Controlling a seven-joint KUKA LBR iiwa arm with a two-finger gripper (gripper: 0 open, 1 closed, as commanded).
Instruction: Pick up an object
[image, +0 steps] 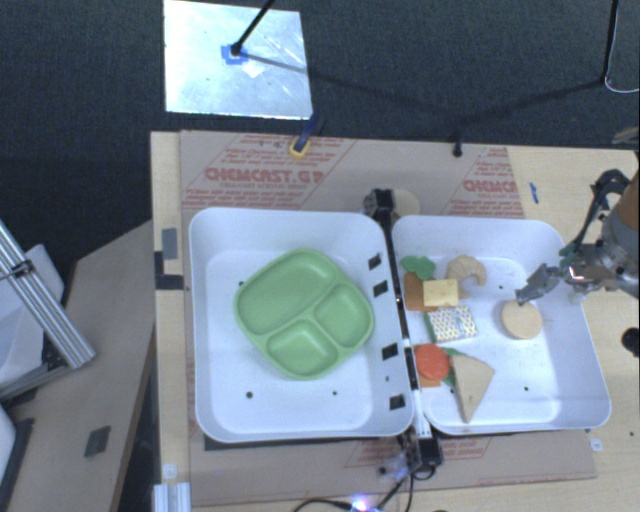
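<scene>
1. Gripper (528, 291) position first: you have it reaching in from the right over the right-hand bin (570, 405), its tip low and just above the round tan disc (521, 320).
2. You cannot tell from this slanted view whether the claw is wide or narrow; nothing is visibly caught in it.
3. Your nearest candidate is that disc, which lies flat on the bin floor just below and slightly left of the tip as seen here. Being round, it has no long axis, so wrist angle matters little.
4. The other toy foods sit farther left, near the divider: a curved tan piece (465, 268), a yellow block (440, 293), a speckled rectangle (452, 323), an orange-red piece (431, 362) and a tan wedge (472, 384) whose long axis runs down toward the near wall.
5. The green divided plate (304, 313) sits alone in the left-hand bin (215, 400), well apart from the arm.
6. Judging by closeness, you would likely drop straight onto the disc; its thin, flat shape could let it slip.
</scene>
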